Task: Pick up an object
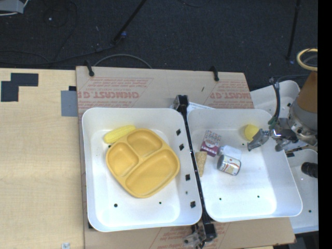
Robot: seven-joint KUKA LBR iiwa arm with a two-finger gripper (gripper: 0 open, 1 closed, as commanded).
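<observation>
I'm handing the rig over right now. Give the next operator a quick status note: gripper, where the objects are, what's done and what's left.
Gripper: at the right bin's right edge, fingers spread, nothing between them.
Right bin contents: small yellow object just left of the gripper; can on its side near the middle; purple-and-white packet and a tan item near the divider.
Left bin: yellow divided tray with a yellow banana-like piece at its upper left.
Done: nothing picked yet.
Left: close on one object and lift it; the small yellow object looks nearest.
</observation>
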